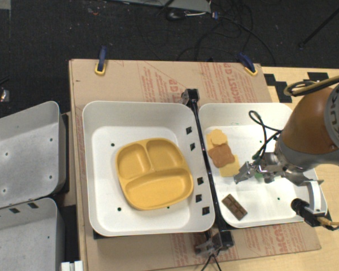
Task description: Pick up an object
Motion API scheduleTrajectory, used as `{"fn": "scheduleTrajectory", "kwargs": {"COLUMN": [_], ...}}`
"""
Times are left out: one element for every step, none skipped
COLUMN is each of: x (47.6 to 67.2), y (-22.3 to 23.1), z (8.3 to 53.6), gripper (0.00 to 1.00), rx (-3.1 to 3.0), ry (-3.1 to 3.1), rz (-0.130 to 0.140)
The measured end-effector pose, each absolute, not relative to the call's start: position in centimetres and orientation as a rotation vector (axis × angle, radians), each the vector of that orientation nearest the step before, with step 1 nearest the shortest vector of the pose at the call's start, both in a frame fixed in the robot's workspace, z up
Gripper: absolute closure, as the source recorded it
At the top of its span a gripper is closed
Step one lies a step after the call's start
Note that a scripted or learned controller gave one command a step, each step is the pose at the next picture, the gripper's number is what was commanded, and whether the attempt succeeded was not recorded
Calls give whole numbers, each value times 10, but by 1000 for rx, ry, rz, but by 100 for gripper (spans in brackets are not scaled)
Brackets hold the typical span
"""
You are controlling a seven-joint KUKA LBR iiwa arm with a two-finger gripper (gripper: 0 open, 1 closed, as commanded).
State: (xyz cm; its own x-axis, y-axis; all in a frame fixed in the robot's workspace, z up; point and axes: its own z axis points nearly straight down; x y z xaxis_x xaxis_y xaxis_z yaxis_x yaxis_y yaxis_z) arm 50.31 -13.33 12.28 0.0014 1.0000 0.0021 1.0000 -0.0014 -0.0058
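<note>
My gripper (244, 173) hangs low over the right bin (271, 216), pointing left, at the end of the grey arm with the orange band (311, 126). Just left of it lies a small pile of toy food: a pale yellow round piece (217, 137), a brown piece (220, 156) and a yellow block (229, 169). The gripper's tip is right beside the yellow block; whether they touch is unclear. A dark brown bar (234, 206) lies flat near the bin's front wall, below and left of the gripper.
The left bin (96, 151) holds a yellow divided plate (154, 173). A black divider (202, 157) runs between the two bins. Cables (259, 126) trail over the right bin's far side near the arm.
</note>
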Motion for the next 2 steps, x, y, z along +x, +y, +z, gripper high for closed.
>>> {"fn": "scheduleTrajectory", "kwargs": {"x": [505,514], "y": [-134,-141], "z": [136,191], "gripper": [100,100], "rx": [-2224,-2222], "ry": [-2218,-2226], "rz": [0,-3]}}
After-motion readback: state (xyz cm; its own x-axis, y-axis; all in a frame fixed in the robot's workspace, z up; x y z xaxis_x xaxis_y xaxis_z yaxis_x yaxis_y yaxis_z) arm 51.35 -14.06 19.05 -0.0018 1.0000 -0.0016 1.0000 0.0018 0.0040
